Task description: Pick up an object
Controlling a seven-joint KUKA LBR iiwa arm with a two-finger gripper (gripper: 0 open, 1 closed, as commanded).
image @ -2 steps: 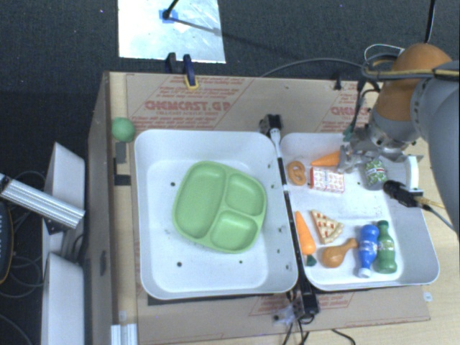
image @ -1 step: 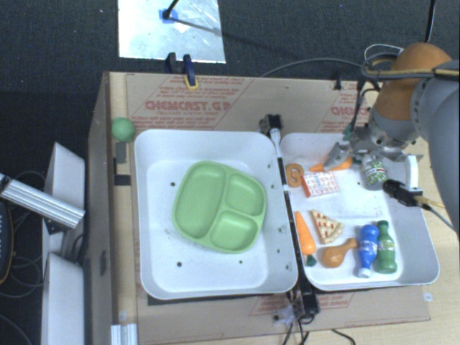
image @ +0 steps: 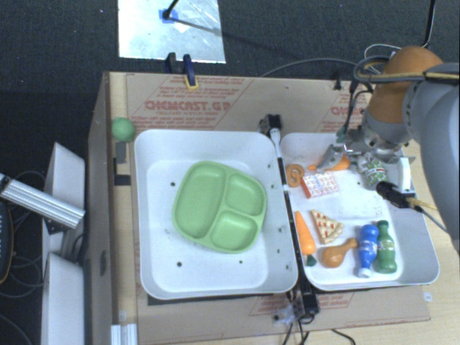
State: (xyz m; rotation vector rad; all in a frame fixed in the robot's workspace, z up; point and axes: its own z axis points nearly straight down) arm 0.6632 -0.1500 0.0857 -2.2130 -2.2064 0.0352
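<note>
The right bin [image: 417, 225] holds several toy foods. Among them are a small orange piece [image: 338, 165], a brown ring [image: 295, 172], a pink checked cracker [image: 320, 185] and a pizza slice [image: 327, 226]. A carrot [image: 305, 234], a drumstick [image: 338, 253], a blue bottle [image: 367, 246] and a green bottle [image: 386, 249] lie nearer the front. My gripper [image: 335, 155] is low over the bin's far left part, right at the orange piece. A crumpled green and silver can [image: 372, 172] lies just right of it, under the wrist.
The left bin [image: 154, 264] holds a green divided plate [image: 219, 205]. A green ball [image: 123, 129] rests on the bench by that bin's far left corner. A black divider [image: 284, 192] runs between the two bins. Cables trail near the arm at the right.
</note>
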